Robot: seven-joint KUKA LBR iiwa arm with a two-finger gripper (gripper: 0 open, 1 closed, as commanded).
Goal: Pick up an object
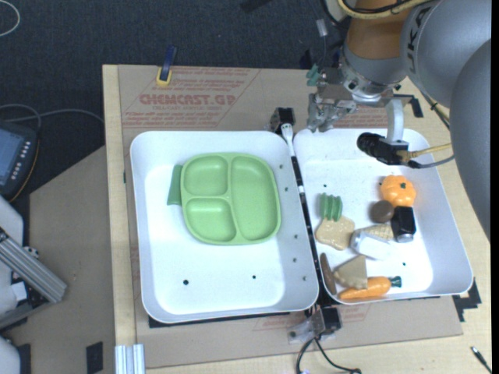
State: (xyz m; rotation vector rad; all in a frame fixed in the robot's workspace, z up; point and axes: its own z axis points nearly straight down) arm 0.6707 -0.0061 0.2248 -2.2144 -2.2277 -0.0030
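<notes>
My gripper (323, 121) hangs over the far left corner of the right bin (444, 248), fingers pointing down, open, with nothing between them. Several small objects lie in that bin, all nearer the camera than the gripper. An orange pumpkin-like piece (398, 191) sits at the right, with a brown round piece (381, 211) and a black block (403, 224) just below it. A green ridged piece (331, 206) and a tan slice (335, 233) lie toward the left wall. An orange carrot (366, 288) and a tan wedge (351, 272) rest at the front edge.
The left bin (156, 255) holds a green divided plate (231, 197). A raised rim (300, 201) separates the two bins. The grey arm with its orange band (390, 22) fills the upper right. Bare white floor lies in the right bin's far half.
</notes>
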